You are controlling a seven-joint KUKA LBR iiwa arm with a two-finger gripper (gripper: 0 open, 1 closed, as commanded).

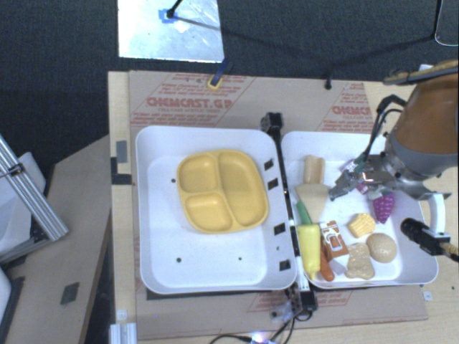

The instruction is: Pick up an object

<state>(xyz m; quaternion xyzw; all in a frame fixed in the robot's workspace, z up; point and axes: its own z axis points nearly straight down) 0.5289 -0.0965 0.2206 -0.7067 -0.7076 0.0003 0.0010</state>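
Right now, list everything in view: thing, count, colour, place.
Bins: 2, white, side by side on the bench.
Divided tray: 1, yellow, left bin.
Grapes: 1 bunch, purple, right bin, by the gripper.
Cheese wedge: 1, yellow, right bin.
Corn cob: 1, yellow, right bin's left edge.
Potato: 1, tan, right bin's front.
Metal sheet: 1, silver, behind the bench.
Gripper: 1, grey, over the right bin.

You have the arm point(430, 124) entering from the table's right edge, wrist angled down-left, tool point(349, 181) low over the right bin's middle.
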